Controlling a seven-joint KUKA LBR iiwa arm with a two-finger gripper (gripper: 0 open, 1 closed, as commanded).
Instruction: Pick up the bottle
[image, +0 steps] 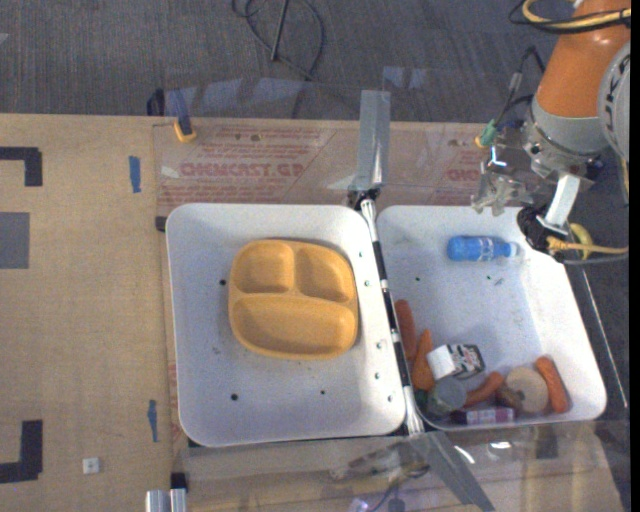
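A small blue bottle (480, 248) lies on its side in the far part of the right bin (560, 310), its pale cap pointing right. My gripper (497, 200) hangs over the bin's far rim, just above and beyond the bottle, and is apart from it. Its fingers look open with nothing between them. The orange band of the arm (580, 60) rises at the upper right.
A yellow divided plate (293, 298) sits in the left bin (200, 380). Several small items crowd the right bin's near corner: orange carrots (405, 325), a white box (455, 360), a round beige piece (525, 388). A metal divider (372, 150) runs between the bins.
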